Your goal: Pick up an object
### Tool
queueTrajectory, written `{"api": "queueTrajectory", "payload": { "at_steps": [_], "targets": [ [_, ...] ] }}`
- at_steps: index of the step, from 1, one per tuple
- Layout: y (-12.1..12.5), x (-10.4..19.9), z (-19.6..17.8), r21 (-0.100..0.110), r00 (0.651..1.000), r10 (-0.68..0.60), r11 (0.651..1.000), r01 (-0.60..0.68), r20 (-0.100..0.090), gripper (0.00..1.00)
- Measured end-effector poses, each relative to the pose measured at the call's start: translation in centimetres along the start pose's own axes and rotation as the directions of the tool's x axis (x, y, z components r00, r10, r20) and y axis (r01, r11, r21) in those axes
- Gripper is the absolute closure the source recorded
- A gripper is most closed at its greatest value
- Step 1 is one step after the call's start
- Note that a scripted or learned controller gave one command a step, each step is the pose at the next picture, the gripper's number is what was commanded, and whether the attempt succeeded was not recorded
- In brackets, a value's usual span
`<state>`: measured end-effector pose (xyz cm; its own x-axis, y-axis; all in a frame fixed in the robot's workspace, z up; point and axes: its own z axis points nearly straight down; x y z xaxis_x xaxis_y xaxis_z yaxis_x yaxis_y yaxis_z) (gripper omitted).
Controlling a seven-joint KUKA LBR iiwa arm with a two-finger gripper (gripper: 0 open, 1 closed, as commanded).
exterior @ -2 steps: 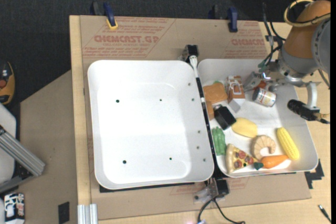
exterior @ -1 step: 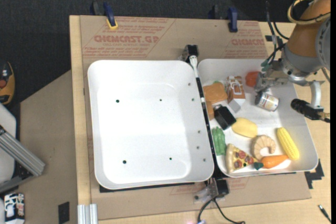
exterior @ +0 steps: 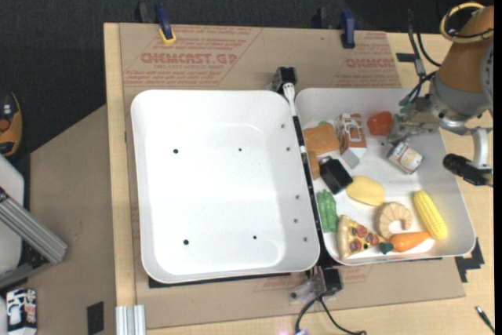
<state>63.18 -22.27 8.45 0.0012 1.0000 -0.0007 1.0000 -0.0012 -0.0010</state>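
Observation:
The right bin (exterior: 463,204) holds several toy foods. A red tomato (exterior: 380,121) and a small printed carton (exterior: 352,131) lie near its far side. A small can (exterior: 405,158) lies on its side just below my gripper (exterior: 409,127), which hangs over the bin's far right part. A brown bread piece (exterior: 320,141), a black block (exterior: 335,174), a yellow potato-like piece (exterior: 365,191), a shrimp (exterior: 394,217), a corn cob (exterior: 430,214), a carrot (exterior: 408,241), a pizza slice (exterior: 357,235) and a green item (exterior: 326,208) fill the rest. Nothing is visibly held.
The left bin (exterior: 149,169) stands beside the right one, their rims touching along the middle. Both rest on a brown board (exterior: 196,55) clamped at the back by blue clamps (exterior: 165,23). Cables (exterior: 420,59) run along the arm (exterior: 463,67) at the right.

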Motion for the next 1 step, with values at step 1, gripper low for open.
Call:
{"api": "queueTrajectory", "payload": {
  "at_steps": [1],
  "targets": [
    [-5.80,-0.17,-0.03,0.004,1.000,0.001,1.000,-0.001,-0.003,1.00]
  ]
}}
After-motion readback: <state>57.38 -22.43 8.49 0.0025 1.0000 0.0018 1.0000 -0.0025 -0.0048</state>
